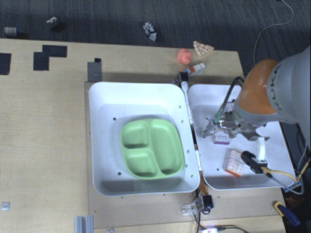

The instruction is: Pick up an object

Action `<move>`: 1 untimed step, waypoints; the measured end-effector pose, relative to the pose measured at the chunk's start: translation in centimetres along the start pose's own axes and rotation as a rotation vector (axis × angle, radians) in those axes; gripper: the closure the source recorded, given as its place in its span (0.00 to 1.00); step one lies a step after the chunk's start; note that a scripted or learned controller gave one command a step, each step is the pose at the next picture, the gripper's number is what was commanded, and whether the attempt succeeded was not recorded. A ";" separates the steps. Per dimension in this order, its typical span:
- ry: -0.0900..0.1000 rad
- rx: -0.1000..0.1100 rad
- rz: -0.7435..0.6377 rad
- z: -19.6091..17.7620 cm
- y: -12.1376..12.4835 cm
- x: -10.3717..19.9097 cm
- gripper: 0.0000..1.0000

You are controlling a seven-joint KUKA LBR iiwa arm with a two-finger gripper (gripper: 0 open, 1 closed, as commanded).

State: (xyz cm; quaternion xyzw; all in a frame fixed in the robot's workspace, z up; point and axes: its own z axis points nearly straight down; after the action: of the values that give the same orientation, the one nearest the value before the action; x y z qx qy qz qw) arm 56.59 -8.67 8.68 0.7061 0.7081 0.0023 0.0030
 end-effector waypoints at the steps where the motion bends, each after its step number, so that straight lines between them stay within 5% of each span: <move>1: 0.000 -0.006 0.000 -1.2 0.2 0.0 1.00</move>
State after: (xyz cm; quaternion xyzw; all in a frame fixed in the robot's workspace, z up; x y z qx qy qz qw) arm 56.79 -8.64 9.83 0.7060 0.7082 0.0044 0.0053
